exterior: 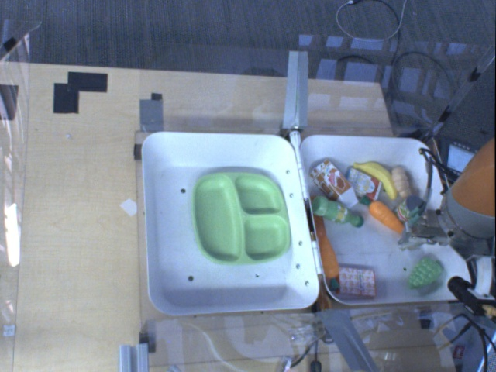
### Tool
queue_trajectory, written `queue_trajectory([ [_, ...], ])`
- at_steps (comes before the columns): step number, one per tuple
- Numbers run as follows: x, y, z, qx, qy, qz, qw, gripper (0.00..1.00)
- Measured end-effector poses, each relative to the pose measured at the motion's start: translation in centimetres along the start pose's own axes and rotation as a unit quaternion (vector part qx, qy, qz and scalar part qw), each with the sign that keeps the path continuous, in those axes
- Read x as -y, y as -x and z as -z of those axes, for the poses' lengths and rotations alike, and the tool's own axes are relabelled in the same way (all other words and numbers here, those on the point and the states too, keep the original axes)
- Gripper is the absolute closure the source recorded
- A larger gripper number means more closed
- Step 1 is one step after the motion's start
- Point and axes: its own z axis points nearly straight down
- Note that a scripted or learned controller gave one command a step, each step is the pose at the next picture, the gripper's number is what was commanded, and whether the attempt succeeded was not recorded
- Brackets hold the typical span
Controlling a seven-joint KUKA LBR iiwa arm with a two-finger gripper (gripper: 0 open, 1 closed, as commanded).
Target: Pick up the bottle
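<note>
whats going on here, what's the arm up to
A grey arm reaches in from the right, with its gripper low over the right bin. That bin holds toy food: a banana, a carrot, a can, a green grape bunch and the green bottle. The bottle lies near the bin's left wall, apart from the gripper. The left bin holds a green divided tray.

Grey arm [473,208] at right edge, gripper [415,235] lowered
</note>
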Motion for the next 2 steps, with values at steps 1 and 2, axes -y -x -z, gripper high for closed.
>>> queue_trajectory([
  [1, 0.0, 0.0, 0.0, 0.0, 0.0, 0.0, 1.0, 0.0],
  [2, 0.3, 0.1, -1.1, 0.001, -0.002, 0.073, 0.9974, 0.0],
])
